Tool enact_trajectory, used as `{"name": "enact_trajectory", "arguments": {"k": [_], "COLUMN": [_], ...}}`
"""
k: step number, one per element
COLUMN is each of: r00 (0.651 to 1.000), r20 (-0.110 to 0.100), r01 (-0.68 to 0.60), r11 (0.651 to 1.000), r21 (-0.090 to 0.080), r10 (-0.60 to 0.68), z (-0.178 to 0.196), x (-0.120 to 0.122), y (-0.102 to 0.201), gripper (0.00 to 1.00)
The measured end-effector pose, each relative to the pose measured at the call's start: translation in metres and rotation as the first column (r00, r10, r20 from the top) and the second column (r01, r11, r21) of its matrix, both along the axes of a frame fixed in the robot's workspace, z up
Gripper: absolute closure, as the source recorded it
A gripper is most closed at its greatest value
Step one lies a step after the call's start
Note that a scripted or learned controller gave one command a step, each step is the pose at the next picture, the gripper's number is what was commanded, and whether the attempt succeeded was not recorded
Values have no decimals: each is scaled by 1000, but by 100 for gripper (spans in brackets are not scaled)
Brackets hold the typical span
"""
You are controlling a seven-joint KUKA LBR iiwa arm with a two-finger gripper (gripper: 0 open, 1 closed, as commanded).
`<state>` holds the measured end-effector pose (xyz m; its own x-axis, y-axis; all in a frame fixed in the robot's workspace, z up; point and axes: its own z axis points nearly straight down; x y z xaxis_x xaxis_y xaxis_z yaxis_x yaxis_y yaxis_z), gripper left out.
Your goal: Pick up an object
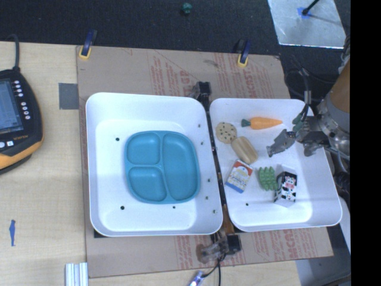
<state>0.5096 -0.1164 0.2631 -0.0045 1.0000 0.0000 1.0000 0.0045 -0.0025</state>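
Light wooden bench (pixel 41 189) overlaid by a brown cardboard sheet (pixel 155 70) held with blue-and-yellow clamps (pixel 87 44); dark carpeted floor (pixel 119 11) beyond; teach pendant (pixel 15 118) at left.

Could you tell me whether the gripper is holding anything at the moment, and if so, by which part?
Nothing is held. The gripper hangs open over the right bin, with no object between its fingers; the carrot and the other toys lie apart from it.

The arm (pixel 339 100) is cut off by the right edge; the pendant (pixel 15 121) by the left.
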Motion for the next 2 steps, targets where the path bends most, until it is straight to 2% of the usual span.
{"name": "enact_trajectory", "arguments": {"k": [1, 2], "r00": [1000, 1000], "r20": [-3, 3], "r01": [0, 0], "r11": [1000, 1000], "r21": [-1, -2], "r10": [0, 0], "z": [-103, -169], "x": [61, 88], "y": [-26, -8], "gripper": [0, 0]}}
